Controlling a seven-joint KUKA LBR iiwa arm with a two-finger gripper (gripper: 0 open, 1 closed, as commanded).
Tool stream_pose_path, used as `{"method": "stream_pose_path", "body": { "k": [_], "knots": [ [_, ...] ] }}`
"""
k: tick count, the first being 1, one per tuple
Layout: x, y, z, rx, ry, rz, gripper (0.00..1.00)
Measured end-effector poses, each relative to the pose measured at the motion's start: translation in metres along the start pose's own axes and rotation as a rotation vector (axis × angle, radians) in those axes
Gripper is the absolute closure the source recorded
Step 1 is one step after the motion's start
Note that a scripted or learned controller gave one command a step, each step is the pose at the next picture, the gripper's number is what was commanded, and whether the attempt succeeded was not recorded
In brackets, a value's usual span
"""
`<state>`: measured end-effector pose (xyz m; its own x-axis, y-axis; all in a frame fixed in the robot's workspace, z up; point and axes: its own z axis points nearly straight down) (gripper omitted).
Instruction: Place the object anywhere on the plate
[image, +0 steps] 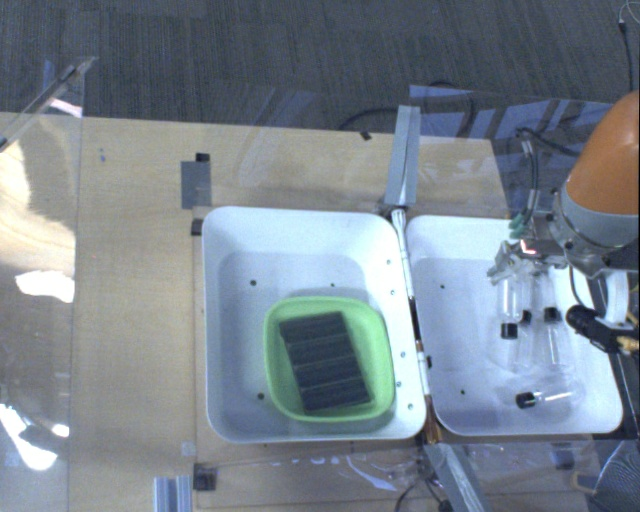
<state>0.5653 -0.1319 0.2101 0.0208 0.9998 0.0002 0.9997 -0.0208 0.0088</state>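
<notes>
Gripper (530, 322) hovers over the right bin (450, 400), clear jaws spread with nothing between them. A dark ribbed slab (322, 362), rubbery-looking, lies flat on the glossy green plate (275, 340) in the left bin (215, 300), so placement looks done. Best next move is probably to lift straight up, clear of the small clear black-tipped piece (535, 398) below the gripper.

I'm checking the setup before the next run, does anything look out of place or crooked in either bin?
Nothing is spilled or broken. The dark ribbed object already lies on the green plate in the left bin, turned slightly askew to the plate's edges. The gripper hangs over the right bin, away from it.
</notes>
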Motion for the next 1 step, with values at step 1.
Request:
{"method": "stream_pose_path", "body": {
  "k": [1],
  "knots": [
    [0.0581, -0.0262, 0.0201, 0.005, 0.000, -0.074, 1.00]
  ]
}}
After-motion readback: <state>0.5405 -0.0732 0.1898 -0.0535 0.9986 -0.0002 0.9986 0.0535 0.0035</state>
